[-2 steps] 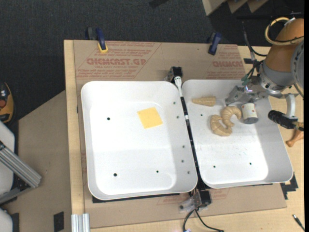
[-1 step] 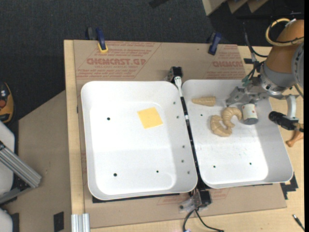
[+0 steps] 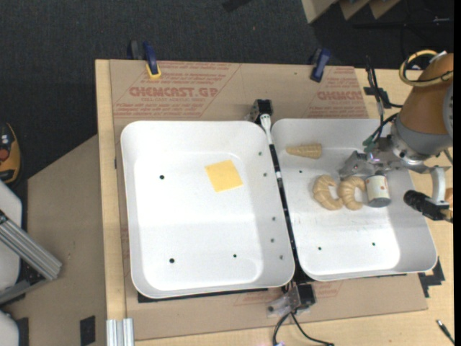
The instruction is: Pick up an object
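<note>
Your arm is over the right bin, close to the pastries.

You see the grey arm with its orange band [image 3: 426, 105] reaching in from the right, its two-finger gripper [image 3: 366, 166] low over the shallow white right bin [image 3: 346, 254]; whether it is released or clenched, you cannot tell. Just beneath and beside it lie two curled tan croissant-shaped pieces [image 3: 338, 192], touching each other. A longer tan bread-like piece [image 3: 305, 150] lies apart, nearer the bin's far edge. In the shallow white left bin [image 3: 180, 258] a flat yellow square slice [image 3: 223, 175] rests alone.
</note>
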You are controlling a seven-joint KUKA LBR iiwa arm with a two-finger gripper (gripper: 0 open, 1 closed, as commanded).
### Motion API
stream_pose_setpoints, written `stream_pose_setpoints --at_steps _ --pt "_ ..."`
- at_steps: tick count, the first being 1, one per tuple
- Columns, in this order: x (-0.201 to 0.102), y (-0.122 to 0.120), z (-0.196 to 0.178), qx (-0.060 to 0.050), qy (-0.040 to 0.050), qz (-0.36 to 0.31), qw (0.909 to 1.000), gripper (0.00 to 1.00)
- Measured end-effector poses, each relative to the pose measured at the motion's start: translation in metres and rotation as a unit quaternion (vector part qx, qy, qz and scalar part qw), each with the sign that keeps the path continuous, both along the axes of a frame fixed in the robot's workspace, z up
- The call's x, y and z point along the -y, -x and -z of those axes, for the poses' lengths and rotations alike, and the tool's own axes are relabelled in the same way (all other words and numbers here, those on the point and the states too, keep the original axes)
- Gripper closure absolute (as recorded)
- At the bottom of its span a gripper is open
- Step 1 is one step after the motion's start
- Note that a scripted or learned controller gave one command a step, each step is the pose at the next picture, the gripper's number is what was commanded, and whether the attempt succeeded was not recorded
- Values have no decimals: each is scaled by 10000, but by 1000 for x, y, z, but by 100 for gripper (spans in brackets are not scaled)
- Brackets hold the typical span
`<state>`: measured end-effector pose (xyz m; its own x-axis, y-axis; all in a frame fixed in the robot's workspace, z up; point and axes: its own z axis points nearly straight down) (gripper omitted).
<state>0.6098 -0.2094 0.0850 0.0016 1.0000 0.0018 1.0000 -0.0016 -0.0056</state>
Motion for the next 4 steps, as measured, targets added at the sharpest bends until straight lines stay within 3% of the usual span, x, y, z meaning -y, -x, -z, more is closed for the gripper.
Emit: stream_pose_setpoints --at_steps 1,2,3,4 --pt "-62 -60 -1 64 8 -47 10000 0" --pt "-78 18 1 -8 -5 2 10000 0" --pt "-77 14 -10 36 10 0 10000 100" --pt "-77 14 -10 32 8 1 10000 0"
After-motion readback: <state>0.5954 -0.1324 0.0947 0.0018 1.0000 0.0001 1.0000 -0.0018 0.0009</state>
